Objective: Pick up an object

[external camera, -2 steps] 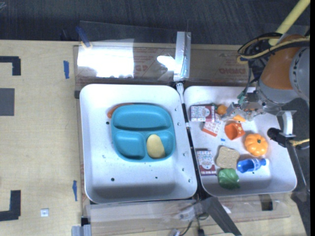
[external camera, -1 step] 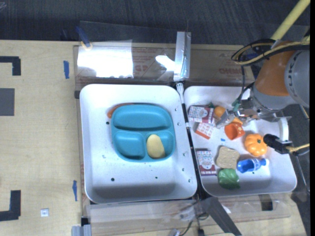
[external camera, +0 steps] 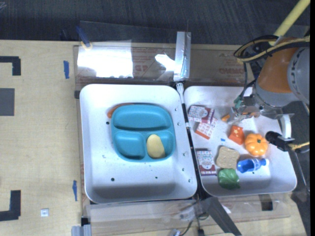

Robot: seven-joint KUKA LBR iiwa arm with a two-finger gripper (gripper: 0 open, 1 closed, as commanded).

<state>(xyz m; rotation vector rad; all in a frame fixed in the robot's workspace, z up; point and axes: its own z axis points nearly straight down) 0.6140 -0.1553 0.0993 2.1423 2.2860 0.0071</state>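
Two shallow white bins side by side mid-frame on a pale wood bench point(external camera: 39, 146). Left bin point(external camera: 98, 176) w/ a blue divided tray point(external camera: 135, 127) at its centre; yellow egg-shaped item point(external camera: 155, 146) in the tray's lower-right compartment; a sliver of orange just visible under the tray's upper-left edge, too hidden to identify. Right bin point(external camera: 280, 178) crowded w/ small objs: two red-and-white printed packets point(external camera: 202, 114) point(external camera: 205, 129) near its upper left, touching or overlapping; a third similar packet point(external camera: 205, 160) lower down by the left wall; tan slice like bread point(external camera: 227, 157) just right of it; green lump point(external camera: 228, 177) below the slice, near the bin's front edge; blue item point(external camera: 250, 165) beside the green one, to its right; small orange pumpkin point(external camera: 256, 144) just above the blue item; orange-red block point(external camera: 236, 134) left of the pumpkin, close or touching. Arm in from frame right, grey w/ orange band point(external camera: 273, 75), cables looped over it. Gripper point(external camera: 242, 113) low over the upper middle of the right bin, directly above the orange-red block. Finger state: can't tell, tips blurred into clutter; nothing visibly between them. Clear plastic sheet and taped cardboard point(external camera: 128, 60) behind the bins, upper centre, w/ glare.
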